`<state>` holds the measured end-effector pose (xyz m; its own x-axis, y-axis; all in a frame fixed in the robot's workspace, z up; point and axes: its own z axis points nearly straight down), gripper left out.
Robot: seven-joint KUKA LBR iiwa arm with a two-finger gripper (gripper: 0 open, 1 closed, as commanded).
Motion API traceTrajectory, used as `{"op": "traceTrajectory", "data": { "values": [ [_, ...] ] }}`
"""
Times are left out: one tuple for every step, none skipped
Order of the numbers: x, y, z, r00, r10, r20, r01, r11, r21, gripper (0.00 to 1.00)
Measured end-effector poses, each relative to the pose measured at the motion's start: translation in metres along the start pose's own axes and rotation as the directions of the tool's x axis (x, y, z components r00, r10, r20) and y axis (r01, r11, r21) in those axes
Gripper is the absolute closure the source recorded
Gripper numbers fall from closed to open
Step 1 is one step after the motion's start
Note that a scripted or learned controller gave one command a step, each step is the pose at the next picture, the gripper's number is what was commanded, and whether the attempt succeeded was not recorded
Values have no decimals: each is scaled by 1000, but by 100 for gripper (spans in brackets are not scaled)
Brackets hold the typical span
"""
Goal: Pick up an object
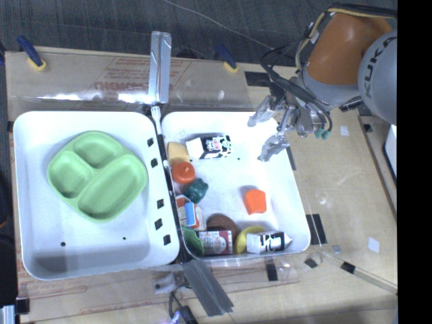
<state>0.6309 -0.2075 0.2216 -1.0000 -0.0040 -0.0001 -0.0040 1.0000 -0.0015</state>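
At your right bin's (297, 201) two o'clock rim, gripper (264, 135) spread wide, grasping nothing, orange block (254, 201) near centre, cow-print carton (216, 146) at eleven, left bin (40, 248) cradles glossy green divided plate (98, 174).

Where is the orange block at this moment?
The orange block lies in the right bin, apart from the other items, right of the teal toy and above the yellow piece.

Part of the word "KUKA" reads in dark letters on the grey arm (379, 66); other print is illegible.
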Motion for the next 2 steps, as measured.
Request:
{"op": "traceTrajectory", "data": {
  "values": [
    [46,-1,127,999,-47,5,47,999,0,0],
    [94,-1,128,999,-53,3,53,999,-1,0]
  ]
}}
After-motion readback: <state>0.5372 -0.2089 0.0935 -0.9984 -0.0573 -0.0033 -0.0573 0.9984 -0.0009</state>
